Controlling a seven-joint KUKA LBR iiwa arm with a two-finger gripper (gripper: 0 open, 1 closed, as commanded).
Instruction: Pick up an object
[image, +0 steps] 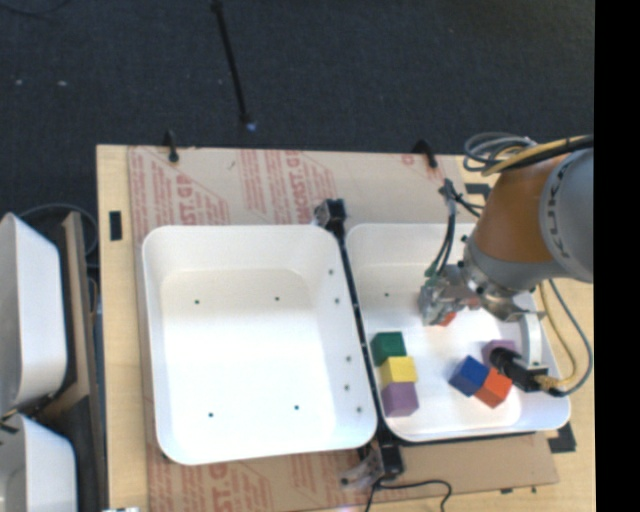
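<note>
Camera view — red object (446, 318) just beside fingers (432, 303), right bin (400, 260).

Bins: 2 white, side by side; left bin (160, 300), right bin (400, 245). Blocks in right bin: 5 clear, i.e. 1 green (388, 347), 1 yellow (400, 370), 1 purple (400, 398), 1 blue (467, 375), 1 orange (492, 387). Also 1 small red item (446, 318) under the arm, type unclear.

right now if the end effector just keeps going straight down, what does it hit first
Most likely the floor of the right bin. The end effector points down over a bare patch, up from the green block; depth is hard to judge.
</note>
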